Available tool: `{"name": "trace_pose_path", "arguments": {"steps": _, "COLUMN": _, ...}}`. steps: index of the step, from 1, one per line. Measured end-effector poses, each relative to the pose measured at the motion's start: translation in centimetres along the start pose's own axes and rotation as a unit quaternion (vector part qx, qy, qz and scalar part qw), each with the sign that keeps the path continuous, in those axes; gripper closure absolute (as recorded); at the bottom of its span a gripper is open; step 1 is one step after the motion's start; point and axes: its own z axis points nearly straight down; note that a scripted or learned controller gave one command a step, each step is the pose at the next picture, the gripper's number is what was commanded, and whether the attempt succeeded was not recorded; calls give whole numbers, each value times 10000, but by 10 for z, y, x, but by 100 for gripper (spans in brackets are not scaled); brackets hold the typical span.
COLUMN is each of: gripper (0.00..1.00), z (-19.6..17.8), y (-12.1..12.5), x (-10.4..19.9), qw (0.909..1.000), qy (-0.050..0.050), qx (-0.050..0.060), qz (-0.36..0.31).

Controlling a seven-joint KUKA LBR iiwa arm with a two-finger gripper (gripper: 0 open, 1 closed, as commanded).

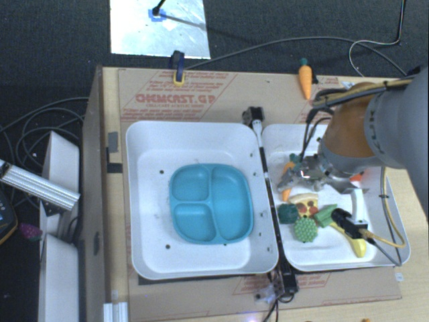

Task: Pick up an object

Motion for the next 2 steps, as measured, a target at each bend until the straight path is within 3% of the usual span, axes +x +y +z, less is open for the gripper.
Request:
{"name": "trace_pose_path", "arguments": {"steps": 1, "gripper": 0, "z": -1, "y": 62, "x": -10, "qw": 10000, "qy": -4, "qx": -15, "qz": -8}}
{"name": "trace_pose_path", "arguments": {"steps": 2, "gripper": 0, "z": -1, "y": 65, "x": 1, "qw": 10000, "qy": -1, "qx": -13, "qz": -14}}
